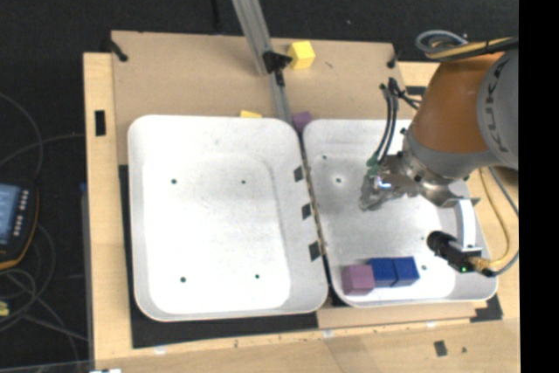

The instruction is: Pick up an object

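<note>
Where the right bin (pixel 349 153) meets its near edge, a purple block (pixel 357 278) and a blue block (pixel 393 271) lie side by side, touching. Farther in, the gripper (pixel 376 191) hangs above bare bin floor, well apart from both; finger spacing cannot be judged. Beyond the bins, a yellow block (pixel 302 54) sits on the bench.
</note>
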Robot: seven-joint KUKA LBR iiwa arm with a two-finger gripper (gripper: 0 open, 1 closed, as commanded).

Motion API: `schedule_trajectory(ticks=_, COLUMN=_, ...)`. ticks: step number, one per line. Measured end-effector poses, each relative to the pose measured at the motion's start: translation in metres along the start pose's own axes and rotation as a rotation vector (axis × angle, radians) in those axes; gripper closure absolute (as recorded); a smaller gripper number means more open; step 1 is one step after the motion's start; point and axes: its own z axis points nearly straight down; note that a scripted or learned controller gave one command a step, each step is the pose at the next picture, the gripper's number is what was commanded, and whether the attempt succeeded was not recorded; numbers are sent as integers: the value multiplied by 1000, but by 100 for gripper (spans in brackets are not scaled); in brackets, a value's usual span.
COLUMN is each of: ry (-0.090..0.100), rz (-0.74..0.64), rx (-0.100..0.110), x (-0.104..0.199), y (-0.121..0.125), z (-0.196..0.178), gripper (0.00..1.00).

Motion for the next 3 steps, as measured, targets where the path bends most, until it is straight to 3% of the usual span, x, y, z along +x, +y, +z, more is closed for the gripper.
schedule_trajectory(ticks=1, ry=-1, rz=-5, rx=-10, x=18, y=31, z=-3, gripper=100)
schedule_trajectory(ticks=2, ry=-3, rz=2, rx=-5, x=-28, y=72, z=63, gripper=100)
schedule_trajectory(ticks=3, ry=-4, rz=2, rx=-11, x=-28, y=73, z=49, gripper=100)
